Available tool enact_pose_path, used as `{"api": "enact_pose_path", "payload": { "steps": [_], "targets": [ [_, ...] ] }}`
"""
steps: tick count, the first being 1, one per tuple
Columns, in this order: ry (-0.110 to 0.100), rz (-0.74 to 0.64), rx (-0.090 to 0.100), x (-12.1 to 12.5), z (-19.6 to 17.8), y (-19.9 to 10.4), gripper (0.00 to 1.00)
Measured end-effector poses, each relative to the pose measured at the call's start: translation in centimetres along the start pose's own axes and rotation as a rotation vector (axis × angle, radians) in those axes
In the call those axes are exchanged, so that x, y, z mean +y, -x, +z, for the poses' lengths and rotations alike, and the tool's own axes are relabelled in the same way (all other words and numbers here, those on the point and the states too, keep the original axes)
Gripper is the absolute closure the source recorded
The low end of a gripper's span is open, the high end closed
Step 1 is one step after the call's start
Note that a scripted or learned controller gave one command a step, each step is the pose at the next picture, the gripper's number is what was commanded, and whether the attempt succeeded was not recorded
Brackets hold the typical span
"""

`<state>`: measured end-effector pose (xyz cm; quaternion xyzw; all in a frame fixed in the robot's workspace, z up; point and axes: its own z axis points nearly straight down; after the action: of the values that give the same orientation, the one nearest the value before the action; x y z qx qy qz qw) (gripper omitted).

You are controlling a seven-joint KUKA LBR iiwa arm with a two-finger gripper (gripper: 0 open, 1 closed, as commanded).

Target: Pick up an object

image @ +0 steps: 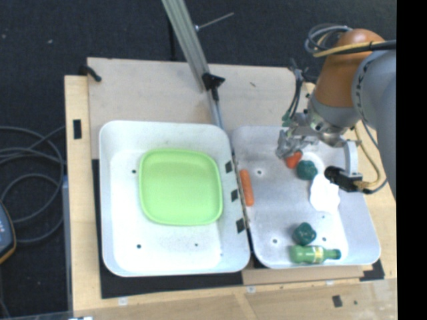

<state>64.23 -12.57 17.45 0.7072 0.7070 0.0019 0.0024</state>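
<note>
Low over the far end of the right-hand shallow white bin (267,242) hangs the two-finger claw (292,147), on the grey arm with its orange band (339,72). Whether anything is pinched I cannot tell, since the wrist hides the tips.

By size, going down: the left-hand shallow white bin (120,245) lies well to the claw's left, carrying a flat light-green square plastic plate (180,187). A white crumpled soft lump (325,193) lies near the claw, on its right and toward the front edge. A slim orange carrot-shaped piece (247,187) lies along the bin's left wall, to the claw's left and nearer the front. A green plastic bottle with a yellow band (313,253), lying on its side, and a dark-green knobbly round piece (304,232) just beside it, sit well apart from the claw, at the front end. Another dark-green rounded piece (306,171) lies just beside the claw. Smallest is a small orange-red piece (293,159), right under the tips, touching or nearly so; it looks the likely target.

To do this step well, I judge the claw should centre over the orange-red piece so the tips straddle it, not the dark-green neighbour. It should go down until nearly on the bin floor, close firmly, then lift straight up, since so small and round a thing may slip out sideways.
</note>
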Motion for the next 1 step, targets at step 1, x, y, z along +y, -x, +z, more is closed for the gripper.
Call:
{"api": "enact_pose_path", "payload": {
  "steps": [1],
  "targets": [
    [-0.002,0.001,0.000,0.23,-4.31,0.38,1.00]
  ]
}}
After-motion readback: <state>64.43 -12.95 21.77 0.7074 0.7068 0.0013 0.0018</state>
